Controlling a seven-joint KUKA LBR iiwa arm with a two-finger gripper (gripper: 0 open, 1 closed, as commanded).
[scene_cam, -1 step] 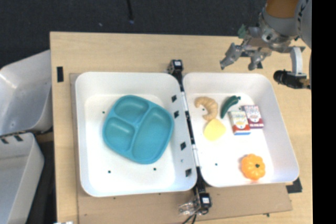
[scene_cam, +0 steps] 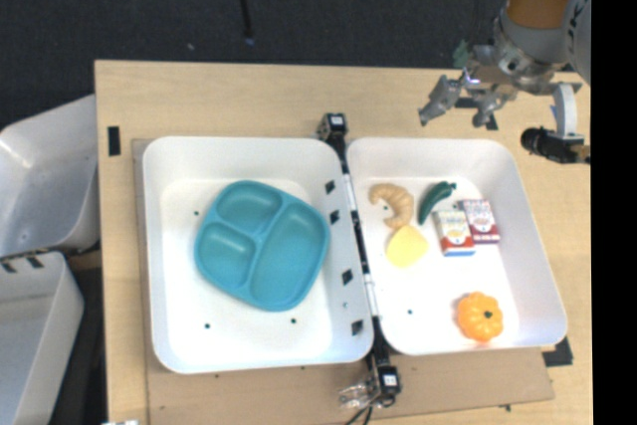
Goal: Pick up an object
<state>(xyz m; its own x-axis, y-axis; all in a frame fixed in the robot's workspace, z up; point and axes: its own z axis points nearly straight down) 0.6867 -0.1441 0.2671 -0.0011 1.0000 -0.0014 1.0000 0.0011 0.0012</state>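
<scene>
Pre-grasp step: gripper (scene_cam: 460,105) hangs wide and empty above right bin (scene_cam: 518,179) rim, must descend onto green pepper (scene_cam: 435,200).

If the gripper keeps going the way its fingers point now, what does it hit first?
The gripper angles toward the view's lower left, above the bench behind the right bin. Its line seems to reach bare bench near that bin's back rim, not the croissant. Depth is unclear.
</scene>
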